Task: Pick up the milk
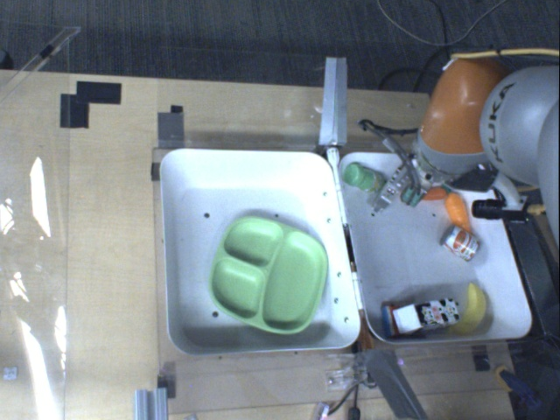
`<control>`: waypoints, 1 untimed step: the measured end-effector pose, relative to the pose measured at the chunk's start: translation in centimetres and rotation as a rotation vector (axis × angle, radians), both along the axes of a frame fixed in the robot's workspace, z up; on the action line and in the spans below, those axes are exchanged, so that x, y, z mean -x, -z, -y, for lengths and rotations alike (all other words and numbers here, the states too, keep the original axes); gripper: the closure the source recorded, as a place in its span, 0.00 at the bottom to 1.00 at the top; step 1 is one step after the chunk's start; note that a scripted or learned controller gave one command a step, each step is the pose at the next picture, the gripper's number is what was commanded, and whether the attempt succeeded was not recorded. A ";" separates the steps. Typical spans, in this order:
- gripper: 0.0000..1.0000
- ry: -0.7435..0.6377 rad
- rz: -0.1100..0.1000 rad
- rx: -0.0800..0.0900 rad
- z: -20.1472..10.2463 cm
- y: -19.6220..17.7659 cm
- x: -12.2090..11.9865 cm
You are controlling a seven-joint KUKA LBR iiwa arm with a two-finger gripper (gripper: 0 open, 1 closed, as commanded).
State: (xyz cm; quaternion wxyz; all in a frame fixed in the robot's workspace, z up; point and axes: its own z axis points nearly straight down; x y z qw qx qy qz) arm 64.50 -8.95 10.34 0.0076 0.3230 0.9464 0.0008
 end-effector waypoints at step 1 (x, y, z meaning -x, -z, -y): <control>1.00 0.142 0.001 -0.006 -0.3 1.3 3.0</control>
